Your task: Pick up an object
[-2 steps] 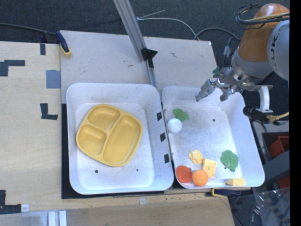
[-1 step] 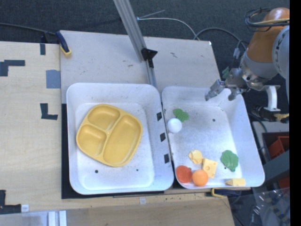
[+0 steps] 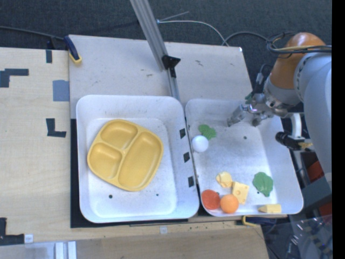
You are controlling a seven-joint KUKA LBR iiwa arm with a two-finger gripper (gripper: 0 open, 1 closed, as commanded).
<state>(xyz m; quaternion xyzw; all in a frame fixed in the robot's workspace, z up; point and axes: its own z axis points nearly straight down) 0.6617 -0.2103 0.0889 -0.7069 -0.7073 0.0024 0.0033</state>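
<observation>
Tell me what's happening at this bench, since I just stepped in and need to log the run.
A grey KUKA arm is reaching in from the right, its gripper poised over the upper part of the right bin with nothing in it. The toy food lies untouched: a white ball beside a green leafy piece, and near the bottom an orange ball, a red piece, yellow cheese chunks and another green piece. The left bin holds a yellow divided plate.

grey arm (image 3: 315, 85), orange wrist band (image 3: 294, 58)
</observation>
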